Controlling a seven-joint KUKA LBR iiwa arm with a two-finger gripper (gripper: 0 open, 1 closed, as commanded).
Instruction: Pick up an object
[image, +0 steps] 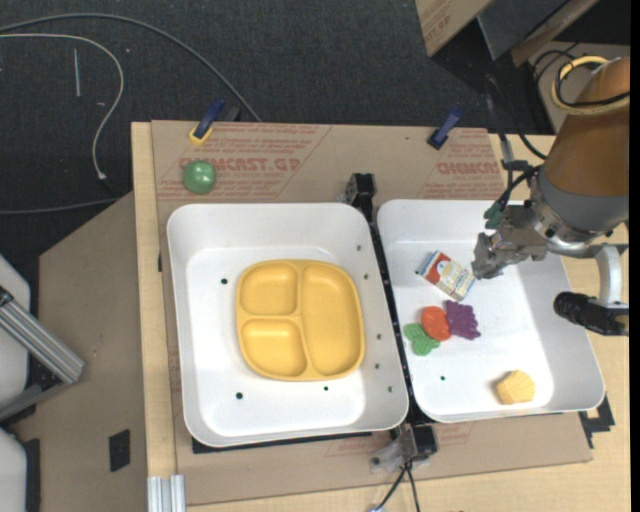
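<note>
Nearest the lens, at six o'clock in the right bin (560, 395): a yellow block (515, 387). Above it, clustered near that bin's left wall: an orange toy (435, 322), a green piece (421, 341) and a purple toy (462, 320), touching. At twelve o'clock from the cluster: a small red-and-white carton (445, 274), tilted. Just at three o'clock of the carton: gripper (490, 258), reaching in from the right; jaw state impossible to tell. In the left bin (200, 250): a yellow divided tray (300, 318), centred. Outside, at eleven o'clock: a green ball (200, 177).
</note>
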